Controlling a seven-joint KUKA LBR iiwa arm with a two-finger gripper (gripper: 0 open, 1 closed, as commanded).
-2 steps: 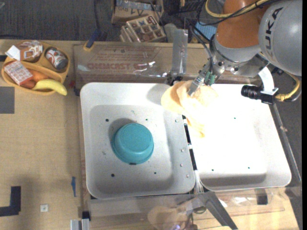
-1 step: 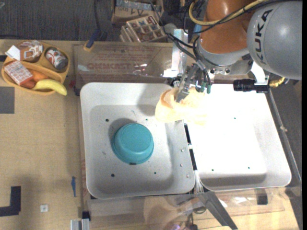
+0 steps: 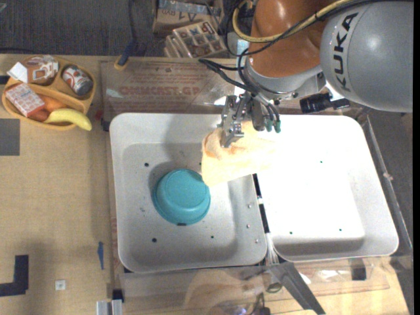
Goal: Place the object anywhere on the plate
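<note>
A teal round plate (image 3: 182,196) lies in the left bin (image 3: 131,143), left of its middle. A pale cream-tan object (image 3: 231,160), blurred and soft-edged, hangs over the left bin's right side, up and to the right of the plate and apart from it. My gripper (image 3: 231,131) comes down from the grey and orange arm at the top right. Its fingers are shut on the top of the pale object. The object's lower edge reaches toward the wall between the two bins.
The right bin (image 3: 328,195) sits beside the left one, with a dividing rim (image 3: 259,202) between them. A yellow tray (image 3: 20,113) with toy food and a banana (image 3: 71,117) rests on the bench at the far left. Boxes and cables crowd the back edge.
</note>
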